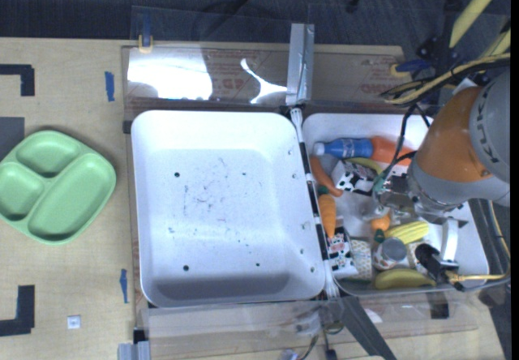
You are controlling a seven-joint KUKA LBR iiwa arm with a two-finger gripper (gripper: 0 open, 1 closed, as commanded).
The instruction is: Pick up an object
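The right bin [357, 118] holds a heap of small items: a blue bottle [347, 147] at the back, a carrot [327, 213] along the left wall, a black-and-white spotted piece [349, 181], a yellow corn cob [407, 230], a metal can [392, 251] and a banana [403, 278] at the front. My gripper [388, 195] hangs low over the middle of this heap, just above the corn and a small orange piece [379, 225]. The arm's orange band [448, 147] and wrist cover the bin's right side.
The left bin [216, 120] sits beside the right one, with a metal divider post [299, 63] behind their shared wall. A green divided plate [53, 186] lies on the bench at far left. Cables and stands crowd the back right.
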